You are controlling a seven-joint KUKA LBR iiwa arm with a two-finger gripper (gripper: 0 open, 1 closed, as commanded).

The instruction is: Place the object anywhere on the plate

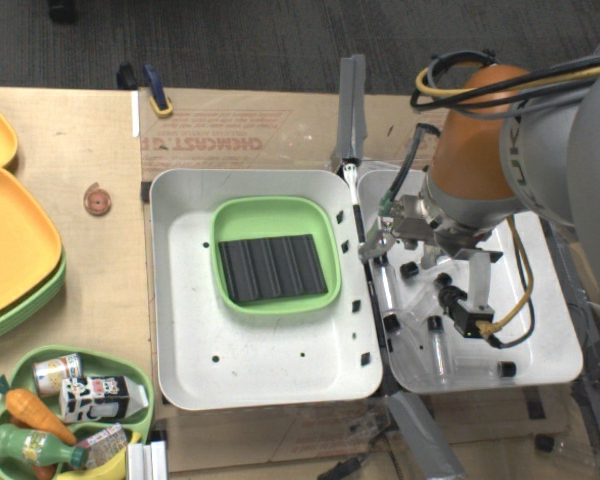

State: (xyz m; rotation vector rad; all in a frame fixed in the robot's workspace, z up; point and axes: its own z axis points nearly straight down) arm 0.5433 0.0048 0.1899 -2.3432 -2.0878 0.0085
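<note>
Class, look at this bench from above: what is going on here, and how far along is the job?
A grey robot arm with an orange band reaches in over the right white bin, its wrist and cabling hanging low above that bin's floor. In the left white bin sits a green plate, and a dark ribbed block already lies flat on it. So the object appears placed on the plate, with the arm off to the side, not touching it.
</note>
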